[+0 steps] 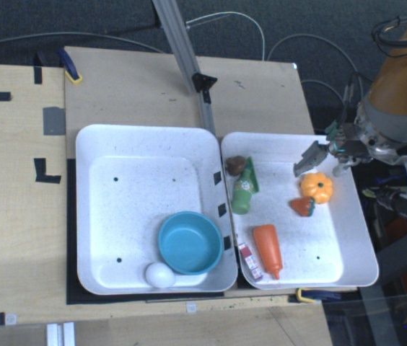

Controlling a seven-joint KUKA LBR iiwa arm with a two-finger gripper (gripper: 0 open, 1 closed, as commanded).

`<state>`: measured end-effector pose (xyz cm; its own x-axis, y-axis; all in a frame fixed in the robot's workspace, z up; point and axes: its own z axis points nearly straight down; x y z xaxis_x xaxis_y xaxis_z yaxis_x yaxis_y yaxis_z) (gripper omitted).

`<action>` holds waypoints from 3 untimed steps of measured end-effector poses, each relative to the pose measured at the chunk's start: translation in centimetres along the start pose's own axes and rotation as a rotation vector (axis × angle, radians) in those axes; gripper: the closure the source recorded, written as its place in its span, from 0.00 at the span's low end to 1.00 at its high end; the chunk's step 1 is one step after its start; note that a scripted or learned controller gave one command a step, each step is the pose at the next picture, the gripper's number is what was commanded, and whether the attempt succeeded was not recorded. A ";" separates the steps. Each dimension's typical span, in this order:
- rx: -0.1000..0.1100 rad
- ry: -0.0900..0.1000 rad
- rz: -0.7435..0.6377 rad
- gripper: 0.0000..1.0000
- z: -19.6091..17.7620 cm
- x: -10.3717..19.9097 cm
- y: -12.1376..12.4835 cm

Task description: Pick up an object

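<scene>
The tool (324,159) is hovering with its fingers spread, pinching nothing, just above the orange pumpkin (317,187); the red carrot (267,249) is lying below-left of the pumpkin.

A robotics lab: taped wooden worktop (16,193), white bins (102,150), loose cables (247,20) trailing over dark carpet (45,6).

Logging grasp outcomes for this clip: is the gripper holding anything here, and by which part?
Nothing is held. The gripper hangs open above the right bin, just over the orange pumpkin, with nothing between its fingers.
</scene>
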<state>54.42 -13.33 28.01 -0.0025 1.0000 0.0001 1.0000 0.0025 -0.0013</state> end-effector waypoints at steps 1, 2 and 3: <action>0.000 0.000 0.000 0.00 0.0 0.0 0.0; 0.007 0.000 0.002 0.00 6.3 -0.3 -0.5; 0.006 0.001 0.002 0.00 11.6 0.8 -0.4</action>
<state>54.01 -12.58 16.41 -0.0010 1.0000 0.0012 1.0000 0.0010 -0.0077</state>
